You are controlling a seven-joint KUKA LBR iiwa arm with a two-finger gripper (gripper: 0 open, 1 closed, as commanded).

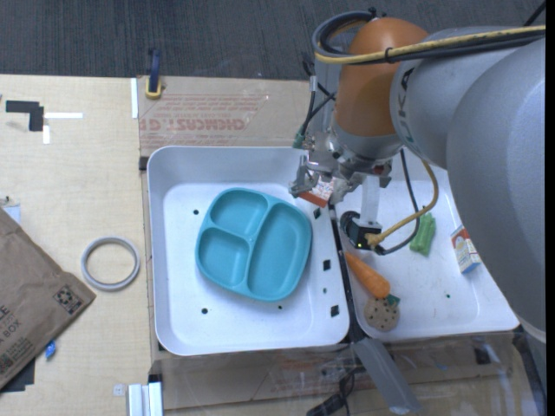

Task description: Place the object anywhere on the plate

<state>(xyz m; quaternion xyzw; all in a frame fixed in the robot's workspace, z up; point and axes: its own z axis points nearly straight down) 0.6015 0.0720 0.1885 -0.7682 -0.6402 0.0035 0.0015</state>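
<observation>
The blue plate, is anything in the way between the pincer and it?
Nothing visible is. The pincer hangs by the plate's upper right rim in the left bin. Something small and red-and-white shows at the pincer's tip, but I can't tell if it's gripped. The carrot lies in the right bin, off that path.

Dark carpet floor (130,16); pale wood bench (69,172).

Right bin (486,315) partly behind arm (486,120)

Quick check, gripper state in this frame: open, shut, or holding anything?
Gripper: cannot be told; it sits above the divided plate's upper right rim.
</observation>
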